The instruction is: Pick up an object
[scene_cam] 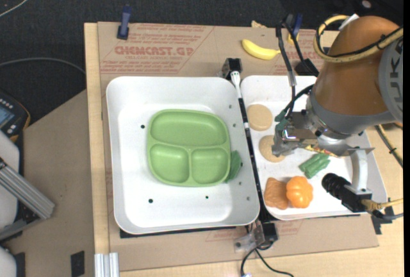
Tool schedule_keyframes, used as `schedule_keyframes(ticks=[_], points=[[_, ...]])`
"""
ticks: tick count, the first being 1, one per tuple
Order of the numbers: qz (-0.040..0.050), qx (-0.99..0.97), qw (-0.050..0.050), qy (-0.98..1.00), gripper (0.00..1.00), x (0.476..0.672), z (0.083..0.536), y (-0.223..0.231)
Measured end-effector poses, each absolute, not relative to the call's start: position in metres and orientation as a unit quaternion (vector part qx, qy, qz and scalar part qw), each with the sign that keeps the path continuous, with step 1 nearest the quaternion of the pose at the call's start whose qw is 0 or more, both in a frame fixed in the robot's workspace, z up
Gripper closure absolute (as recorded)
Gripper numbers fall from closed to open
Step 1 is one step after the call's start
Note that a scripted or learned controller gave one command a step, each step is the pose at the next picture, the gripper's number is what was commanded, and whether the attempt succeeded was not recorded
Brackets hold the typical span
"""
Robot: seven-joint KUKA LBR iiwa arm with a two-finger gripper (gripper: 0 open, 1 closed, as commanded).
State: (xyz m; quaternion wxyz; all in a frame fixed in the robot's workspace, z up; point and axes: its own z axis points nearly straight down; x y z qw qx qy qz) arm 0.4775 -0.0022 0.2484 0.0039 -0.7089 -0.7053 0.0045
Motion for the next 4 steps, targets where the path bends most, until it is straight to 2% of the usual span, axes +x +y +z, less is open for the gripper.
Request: schedule_keyframes(ticks=[1,2,3,4], points=[[-0.0008,-0.707,-0.001,-0.707,1.0,0.48,0.265,-0.001],[0.0036,-0.707,0.004,-0.707,1.0,0.477,0.181,0.014],[-0.0007,-0.708,0.0,-0.707,1.0,0.479,0.196,0.014],[-0.009,-0.704,-0.005,-0.71,1.0,0.481,0.376,0.072]])
